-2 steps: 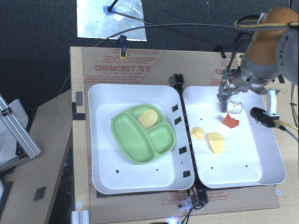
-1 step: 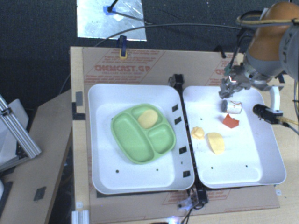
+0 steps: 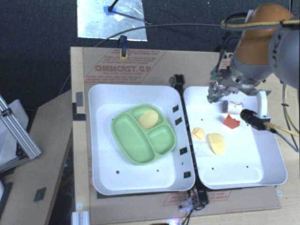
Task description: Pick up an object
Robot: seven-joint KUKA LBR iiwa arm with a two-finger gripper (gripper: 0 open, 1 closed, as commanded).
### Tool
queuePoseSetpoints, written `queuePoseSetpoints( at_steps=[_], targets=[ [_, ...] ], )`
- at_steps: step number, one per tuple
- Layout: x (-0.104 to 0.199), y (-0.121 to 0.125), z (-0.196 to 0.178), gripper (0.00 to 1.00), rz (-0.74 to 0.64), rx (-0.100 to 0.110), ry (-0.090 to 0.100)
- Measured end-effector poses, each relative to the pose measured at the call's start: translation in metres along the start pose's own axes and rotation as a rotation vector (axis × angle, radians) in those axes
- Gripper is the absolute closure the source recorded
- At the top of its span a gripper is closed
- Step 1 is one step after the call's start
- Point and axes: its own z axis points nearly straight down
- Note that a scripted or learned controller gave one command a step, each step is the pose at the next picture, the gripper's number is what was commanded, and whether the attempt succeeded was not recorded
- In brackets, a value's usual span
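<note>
A grey arm with an orange band reaches in from the right, and its claw (image 3: 218, 95) hangs over the upper left part of the right bin (image 3: 262, 172). The view is too coarse to tell how far the claw stands apart, and nothing is seen held in it.

In the right bin lie 3 loose things. A red-orange piece (image 3: 231, 122) sits just below and right of the claw, near a black part of the arm's fittings. A larger yellow piece (image 3: 216, 143) lies toward the middle of the bin floor, and a smaller pale yellow piece (image 3: 198, 134) lies just to its upper left, close to the bin's left wall. The 2 yellow pieces are near each other but apart.

The left bin (image 3: 108, 172) holds a green divided plate (image 3: 136, 144) with 3 compartments, set at a tilt. A yellow rounded object (image 3: 149, 119) rests in the plate's upper compartment.

Both bins sit side by side on a brown board (image 3: 136, 62) with red lettering, which lies on the table. A blue and yellow clamp (image 3: 123, 47) grips the board's far edge.
</note>
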Motion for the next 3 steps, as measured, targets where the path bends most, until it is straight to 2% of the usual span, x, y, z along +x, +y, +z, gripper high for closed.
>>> queuePoseSetpoints(
  at_steps=[1, 2, 3],
  targets=[
    [0.055, -0.022, 0.007, 1.00, 0.000, 0.003, 0.001],
    [0.108, -0.030, 0.017, 1.00, -0.001, 0.001, 0.000],
    [0.156, -0.036, 0.005, 1.00, -0.001, 0.000, 0.001]
  ],
)
